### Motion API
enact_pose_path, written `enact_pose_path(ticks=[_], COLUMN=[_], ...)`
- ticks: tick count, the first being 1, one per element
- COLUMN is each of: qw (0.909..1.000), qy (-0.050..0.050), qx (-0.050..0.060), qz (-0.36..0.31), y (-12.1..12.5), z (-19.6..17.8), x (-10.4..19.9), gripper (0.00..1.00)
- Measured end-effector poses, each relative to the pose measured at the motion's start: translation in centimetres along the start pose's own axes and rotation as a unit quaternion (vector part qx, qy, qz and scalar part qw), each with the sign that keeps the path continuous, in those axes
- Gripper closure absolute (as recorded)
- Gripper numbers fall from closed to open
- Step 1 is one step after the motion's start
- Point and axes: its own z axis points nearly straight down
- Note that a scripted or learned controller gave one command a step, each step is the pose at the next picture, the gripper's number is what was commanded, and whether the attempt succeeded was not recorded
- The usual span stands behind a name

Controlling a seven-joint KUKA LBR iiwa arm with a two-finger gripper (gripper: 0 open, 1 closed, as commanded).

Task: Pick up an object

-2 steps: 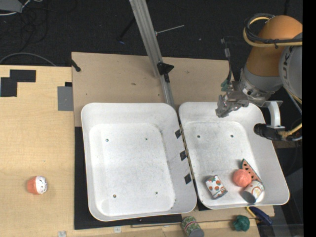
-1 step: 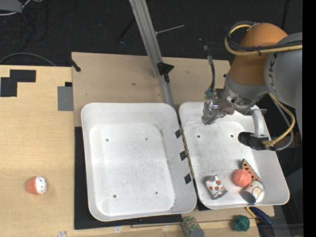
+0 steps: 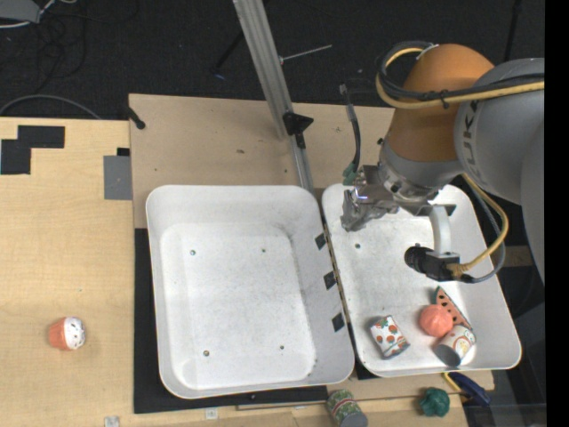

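Arm bent over right bin [image 3: 498, 350], hand [image 3: 357, 210] low (grip unclear); toys near front

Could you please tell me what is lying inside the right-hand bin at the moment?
In the right-hand bin, near its front edge: a small white spotted object, a pink ball and a patterned can. The arm covers the bin's far corner, so anything there is hidden.

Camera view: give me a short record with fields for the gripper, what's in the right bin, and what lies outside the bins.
gripper: gripper over the far left corner of the right bin
right bin contents: patterned cup, pink ball, tipped can, all near its front edge
outside bins: round orange toy on the bench at left; green object at the front
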Motion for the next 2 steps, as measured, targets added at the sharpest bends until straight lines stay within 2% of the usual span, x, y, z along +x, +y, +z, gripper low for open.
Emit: enact_pose_path(ticks=[2], qw=[1.0000], qy=[-0.001], qx=[0.001], qz=[0.000], y=[-3.7], z=[-1.0], x=[9.7], gripper=[1.00])
